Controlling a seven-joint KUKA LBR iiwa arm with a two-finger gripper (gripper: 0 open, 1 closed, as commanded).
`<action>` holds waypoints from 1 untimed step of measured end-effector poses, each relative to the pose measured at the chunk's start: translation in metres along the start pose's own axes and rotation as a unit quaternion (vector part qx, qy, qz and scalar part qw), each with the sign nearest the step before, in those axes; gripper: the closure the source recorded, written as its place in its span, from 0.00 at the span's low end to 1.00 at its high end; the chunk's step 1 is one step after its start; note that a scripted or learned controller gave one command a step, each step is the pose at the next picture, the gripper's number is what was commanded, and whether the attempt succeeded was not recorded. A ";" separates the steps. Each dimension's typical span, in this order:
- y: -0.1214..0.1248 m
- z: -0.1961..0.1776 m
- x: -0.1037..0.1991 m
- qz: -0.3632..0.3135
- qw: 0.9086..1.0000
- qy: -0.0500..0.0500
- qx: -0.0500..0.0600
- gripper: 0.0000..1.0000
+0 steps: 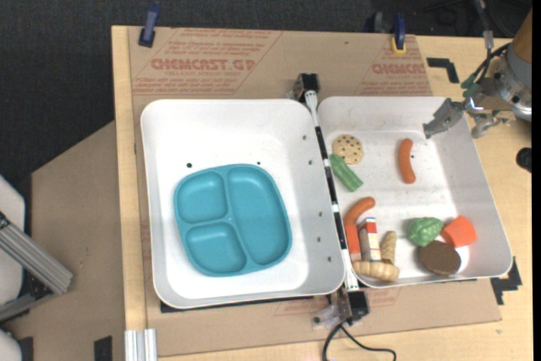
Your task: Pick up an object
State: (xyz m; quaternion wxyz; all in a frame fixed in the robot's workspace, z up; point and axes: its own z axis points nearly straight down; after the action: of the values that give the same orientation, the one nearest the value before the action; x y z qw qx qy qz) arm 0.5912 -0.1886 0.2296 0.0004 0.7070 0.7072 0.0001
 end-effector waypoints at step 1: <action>0.037 0.107 0.003 -0.001 1.000 0.001 0.003 0.00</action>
State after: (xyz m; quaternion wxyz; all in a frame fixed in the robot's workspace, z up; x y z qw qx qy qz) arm 0.6285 -0.1855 0.1231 -0.0029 0.7061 0.7081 -0.0013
